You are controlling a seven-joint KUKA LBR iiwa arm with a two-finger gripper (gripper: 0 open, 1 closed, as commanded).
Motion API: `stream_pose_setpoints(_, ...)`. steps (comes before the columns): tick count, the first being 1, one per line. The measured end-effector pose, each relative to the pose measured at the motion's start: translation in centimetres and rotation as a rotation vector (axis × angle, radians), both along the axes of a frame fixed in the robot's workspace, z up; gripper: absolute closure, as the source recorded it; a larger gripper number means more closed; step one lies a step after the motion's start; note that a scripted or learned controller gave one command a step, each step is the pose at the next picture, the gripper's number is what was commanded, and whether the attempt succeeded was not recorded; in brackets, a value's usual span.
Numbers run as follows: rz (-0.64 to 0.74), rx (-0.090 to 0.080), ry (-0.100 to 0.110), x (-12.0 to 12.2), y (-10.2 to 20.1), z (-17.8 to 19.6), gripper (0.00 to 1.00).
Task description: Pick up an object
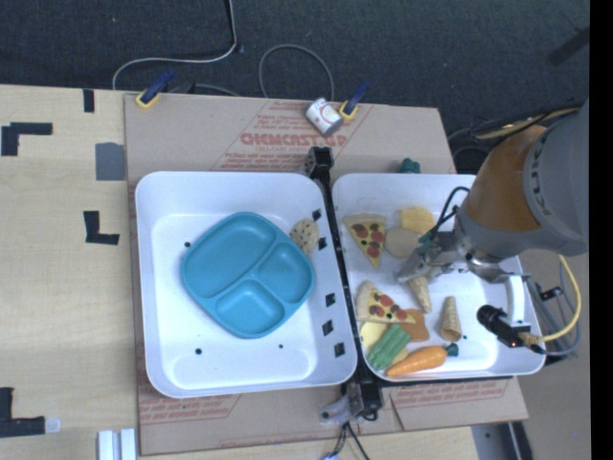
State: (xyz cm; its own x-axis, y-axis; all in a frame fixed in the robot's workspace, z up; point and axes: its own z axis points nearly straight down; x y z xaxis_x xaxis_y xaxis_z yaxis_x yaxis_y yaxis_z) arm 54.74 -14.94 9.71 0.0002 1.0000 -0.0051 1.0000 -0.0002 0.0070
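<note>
A blue divided plate lies alone in the left bin, apparently kept apart from the toy food heaped in the right bin, where picking evidently takes place. The arm's gripper dips among the pieces near that bin's centre, beside a pizza slice; its grasp cannot be told. A carrot lies along the bin's near edge.

A blue divided plate lies in the left white bin with a speckled cookie just beside its upper right edge, both bins resting on brown cardboard.
</note>
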Motion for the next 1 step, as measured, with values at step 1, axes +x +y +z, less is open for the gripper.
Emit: stream_pose_setpoints(1,0.010,0.006,-0.003,5.15,6.89,9.32,1.00)
